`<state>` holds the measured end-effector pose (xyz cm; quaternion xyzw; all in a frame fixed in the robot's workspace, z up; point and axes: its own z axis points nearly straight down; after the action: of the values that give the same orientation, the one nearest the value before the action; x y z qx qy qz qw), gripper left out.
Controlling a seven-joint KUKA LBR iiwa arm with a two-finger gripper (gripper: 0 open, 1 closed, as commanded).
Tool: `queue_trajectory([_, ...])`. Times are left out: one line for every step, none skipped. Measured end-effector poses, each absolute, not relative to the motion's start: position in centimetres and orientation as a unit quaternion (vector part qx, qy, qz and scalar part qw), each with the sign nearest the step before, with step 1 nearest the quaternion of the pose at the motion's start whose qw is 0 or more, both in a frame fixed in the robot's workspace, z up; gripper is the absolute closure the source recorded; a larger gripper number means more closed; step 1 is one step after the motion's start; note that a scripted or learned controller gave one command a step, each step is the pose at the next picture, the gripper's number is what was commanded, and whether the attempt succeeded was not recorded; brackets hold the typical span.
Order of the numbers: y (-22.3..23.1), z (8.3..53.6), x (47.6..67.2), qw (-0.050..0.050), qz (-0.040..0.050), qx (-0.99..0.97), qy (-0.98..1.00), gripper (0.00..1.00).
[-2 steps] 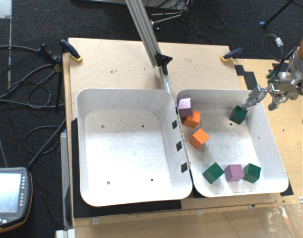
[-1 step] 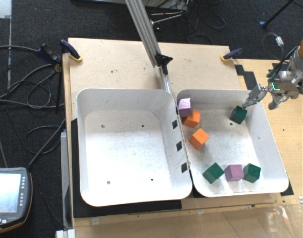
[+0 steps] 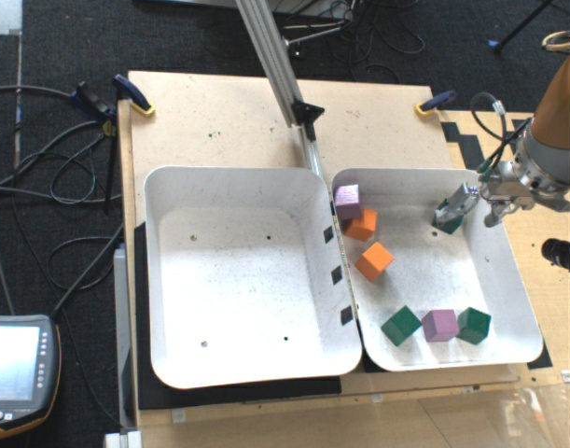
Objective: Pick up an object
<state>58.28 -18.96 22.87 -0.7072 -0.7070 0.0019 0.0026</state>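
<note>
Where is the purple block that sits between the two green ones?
The purple block lies in the right bin, near its front edge, with one green block at its left and another green block at its right.

Dark carpeted floor (image 3: 51, 54) across the top and left of the frame, strewn with black cables (image 3: 42, 166). Pale wooden surface (image 3: 229, 119) at centre, speckled, clamped at its upper corners (blue-and-yellow clamps (image 3: 133, 95)). Slanting aluminium rail (image 3: 266, 45) from top centre. Handheld screen pendant (image 3: 14, 371) at lower left. Even, flat light, soft shadows.
</note>
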Motion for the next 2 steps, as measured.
queue_trajectory([-19.6, 16.8, 57.8, 0.003, 0.0019, -0.708, -0.707, 0.0])
queue_trajectory([-20.0, 10.5, 57.9, 0.002, 0.0016, -0.707, -0.707, 0.0])
